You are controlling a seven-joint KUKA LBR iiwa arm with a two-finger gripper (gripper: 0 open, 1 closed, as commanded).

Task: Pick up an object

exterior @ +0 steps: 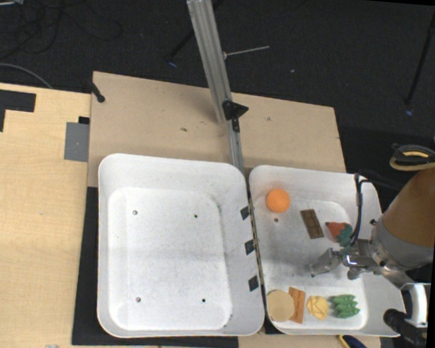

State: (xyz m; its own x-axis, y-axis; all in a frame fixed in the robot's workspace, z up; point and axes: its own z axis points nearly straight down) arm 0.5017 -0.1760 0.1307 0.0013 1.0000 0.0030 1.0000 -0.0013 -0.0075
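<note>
Right bin [369,193], lower right of frame: orange ball [278,200], brown block [312,223], red piece [339,230], round biscuit [281,305], orange slab [297,304], yellow piece [317,307], green piece [345,305], scattered for picking. Gripper [323,265] sits low mid-bin, likely descending to grasp; nothing visibly between its tips, grip state indiscernible. Arm cut off at right; small items' identities uncertain.

Two white bins sit side by side on the table [38,213]. The right bin [300,186] carries an orange ball [278,200], a brown block [312,223], a red piece [338,229] and, along its near edge, tan, yellow and green pieces (small food-like shapes). The claw [331,263] hangs low over its middle.
</note>
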